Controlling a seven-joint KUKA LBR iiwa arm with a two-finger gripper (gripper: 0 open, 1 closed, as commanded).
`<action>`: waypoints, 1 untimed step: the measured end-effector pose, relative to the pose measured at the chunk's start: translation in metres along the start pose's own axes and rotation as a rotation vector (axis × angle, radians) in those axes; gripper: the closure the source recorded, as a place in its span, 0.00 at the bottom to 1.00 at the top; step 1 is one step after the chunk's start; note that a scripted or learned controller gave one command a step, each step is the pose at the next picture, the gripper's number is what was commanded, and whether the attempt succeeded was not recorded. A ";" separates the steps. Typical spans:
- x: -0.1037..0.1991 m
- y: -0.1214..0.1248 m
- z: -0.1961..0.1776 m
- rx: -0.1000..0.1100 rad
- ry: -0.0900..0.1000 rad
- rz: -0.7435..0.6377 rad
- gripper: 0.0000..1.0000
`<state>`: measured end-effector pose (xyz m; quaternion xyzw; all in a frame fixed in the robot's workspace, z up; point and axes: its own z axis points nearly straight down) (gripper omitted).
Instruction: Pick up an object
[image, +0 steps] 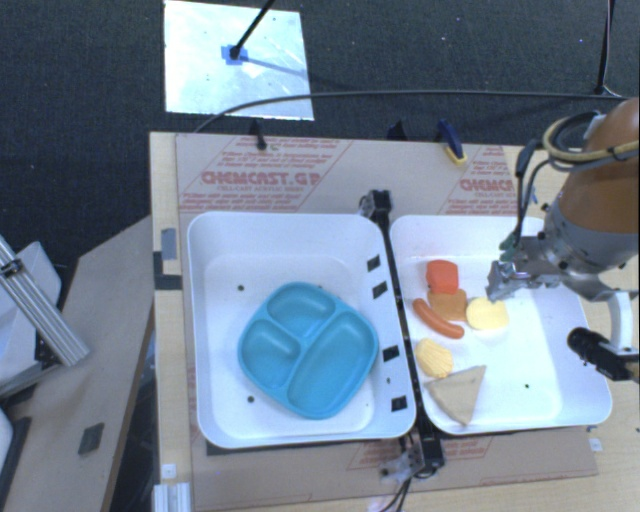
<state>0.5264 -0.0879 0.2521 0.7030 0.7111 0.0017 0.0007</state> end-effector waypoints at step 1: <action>0.054 0.022 0.008 0.000 0.000 0.001 1.00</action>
